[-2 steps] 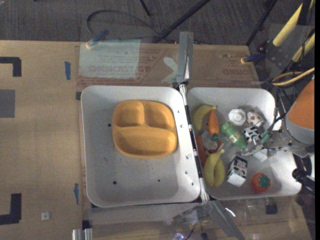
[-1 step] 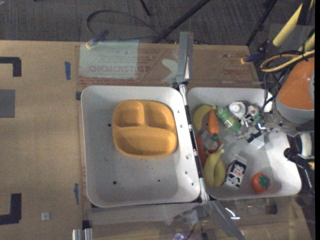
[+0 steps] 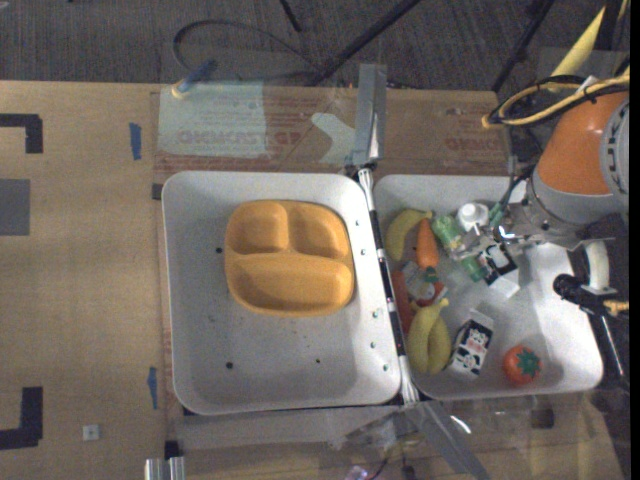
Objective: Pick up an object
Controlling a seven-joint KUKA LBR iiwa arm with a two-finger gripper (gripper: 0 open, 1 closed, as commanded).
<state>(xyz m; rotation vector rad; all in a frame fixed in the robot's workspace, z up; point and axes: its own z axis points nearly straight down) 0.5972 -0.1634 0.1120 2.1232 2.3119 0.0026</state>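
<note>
- The things to pick lie in the right bin (image 3: 580,363), bunched toward its left wall: a yellow banana (image 3: 402,230) at the top, a carrot (image 3: 427,245) leaning against it, a second banana (image 3: 430,336) lower down, a small black-and-white carton (image 3: 471,346) just beside that, and a red tomato (image 3: 521,364) near the bottom right corner.
- A green-and-white bottle (image 3: 462,226) lies near the bin's upper middle, right by the gripper (image 3: 497,240).
- The arm (image 3: 585,163) comes in from the right, its orange band above the bin's top right corner, the wrist bent down over the bin's upper half.
- Whether the jaws are apart or together I cannot tell; they are lost in clutter.
- The bin's right half has bare white floor.
- The left bin (image 3: 200,348) carries an orange divided plate (image 3: 290,256), with open floor around and below it.
- The wooden surface (image 3: 80,318) stretches off to the left.
</note>
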